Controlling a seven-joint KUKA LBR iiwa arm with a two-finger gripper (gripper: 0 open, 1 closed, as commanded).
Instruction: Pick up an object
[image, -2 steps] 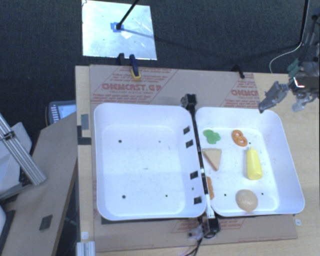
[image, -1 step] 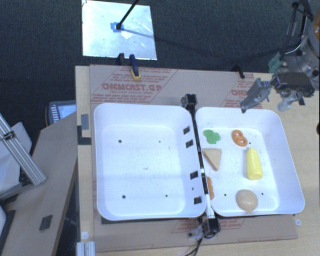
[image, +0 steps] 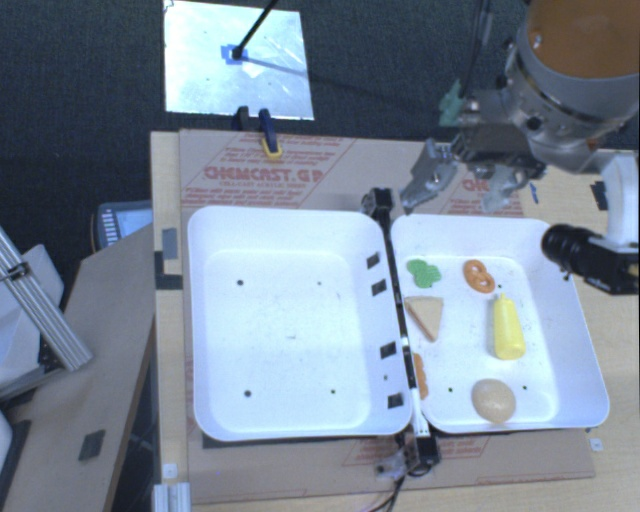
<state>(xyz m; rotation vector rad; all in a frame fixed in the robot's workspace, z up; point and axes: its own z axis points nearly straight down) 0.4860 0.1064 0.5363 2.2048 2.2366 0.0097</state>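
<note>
A yellow plastic mustard bottle (image: 508, 327) lies in the right white bin (image: 585, 345) among a green leafy toy (image: 424, 271), an orange pretzel (image: 478, 275), a tan sandwich wedge (image: 427, 317) and a beige round bun (image: 493, 399); the two-finger gripper (image: 466, 186) hangs spread and unladen above the bin's far rim, the approach apparently just starting, with a descent over one item the likely next move
</note>
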